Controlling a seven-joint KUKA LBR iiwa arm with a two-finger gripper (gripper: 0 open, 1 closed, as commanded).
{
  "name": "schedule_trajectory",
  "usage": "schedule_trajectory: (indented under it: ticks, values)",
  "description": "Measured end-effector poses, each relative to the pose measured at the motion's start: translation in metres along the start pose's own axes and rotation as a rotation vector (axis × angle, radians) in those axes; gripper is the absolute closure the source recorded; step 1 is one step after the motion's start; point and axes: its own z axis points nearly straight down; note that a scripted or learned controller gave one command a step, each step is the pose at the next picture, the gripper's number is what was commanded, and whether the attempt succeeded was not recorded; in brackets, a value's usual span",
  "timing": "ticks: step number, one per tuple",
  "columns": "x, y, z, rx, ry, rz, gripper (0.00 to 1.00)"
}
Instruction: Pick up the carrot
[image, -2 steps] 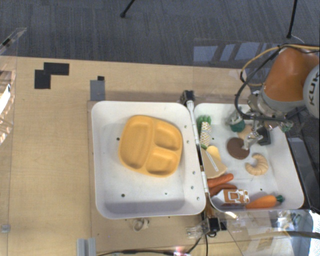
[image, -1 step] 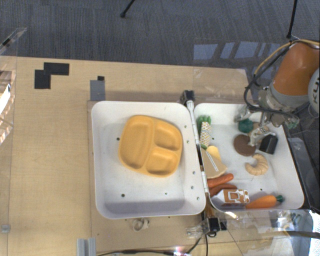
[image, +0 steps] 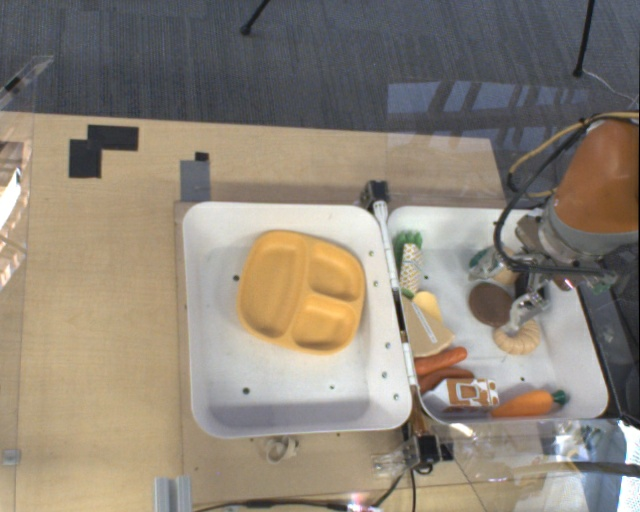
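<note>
From the fixed overhead camera view, the grey arm (image: 590, 205) with its orange band reaches in from the right and hangs over the right bin (image: 590, 385). Its pincer (image: 525, 310) points down at the bin floor, just above a pale round biscuit-like piece (image: 518, 341) and just right of a brown disc (image: 489, 303). Whether the pincer is spread or pressed together cannot be told from here; nothing is visibly caught in it.

The left bin (image: 215, 400) holds a yellow divided plate (image: 300, 290), lying a little tilted near its middle.

The right bin holds, along its left wall, a corn cob with green husk (image: 409, 262), a pale yellow wedge (image: 430, 312) below it, then a red-orange sausage-like piece (image: 438, 365) and a small brown and white carton (image: 472, 392).

The carrot (image: 520, 404) lies flat near the bin's front edge, just right of the carton and well below the pincer. Its long axis runs nearly left to right, the green top at the right end, the tip toward the carton.
</note>
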Motion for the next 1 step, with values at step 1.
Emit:
schedule_trajectory:
  ticks: [1]
  values:
    - [0.0157, -0.0252, -0.0575, 0.003, -0.001, -0.217, 0.00]
